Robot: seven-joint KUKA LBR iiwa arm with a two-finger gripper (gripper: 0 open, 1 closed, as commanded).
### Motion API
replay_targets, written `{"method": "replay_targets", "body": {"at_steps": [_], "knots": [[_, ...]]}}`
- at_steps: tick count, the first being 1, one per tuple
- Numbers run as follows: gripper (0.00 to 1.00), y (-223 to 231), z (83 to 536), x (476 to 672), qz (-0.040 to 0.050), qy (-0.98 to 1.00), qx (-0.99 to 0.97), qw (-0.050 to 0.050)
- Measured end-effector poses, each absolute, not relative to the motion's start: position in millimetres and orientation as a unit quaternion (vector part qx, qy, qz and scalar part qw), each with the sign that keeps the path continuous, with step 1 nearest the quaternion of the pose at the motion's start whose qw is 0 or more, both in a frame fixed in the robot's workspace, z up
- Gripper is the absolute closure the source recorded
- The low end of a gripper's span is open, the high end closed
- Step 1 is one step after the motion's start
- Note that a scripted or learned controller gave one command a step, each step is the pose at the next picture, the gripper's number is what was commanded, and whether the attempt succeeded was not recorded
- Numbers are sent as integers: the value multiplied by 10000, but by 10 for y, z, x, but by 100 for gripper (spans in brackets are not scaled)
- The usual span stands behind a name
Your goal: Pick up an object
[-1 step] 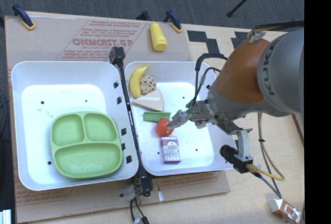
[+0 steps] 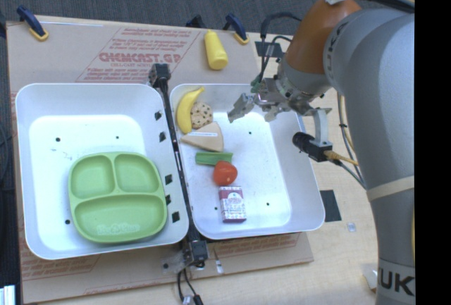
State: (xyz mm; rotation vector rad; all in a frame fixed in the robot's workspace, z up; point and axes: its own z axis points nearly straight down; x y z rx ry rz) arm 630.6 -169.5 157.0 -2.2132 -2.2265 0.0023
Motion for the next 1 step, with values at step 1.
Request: {"method": "replay_targets", "body": {"at_steps": [1], "knots": [[0,-2118,1016,5542,21,-7089,-7053,22]]}}
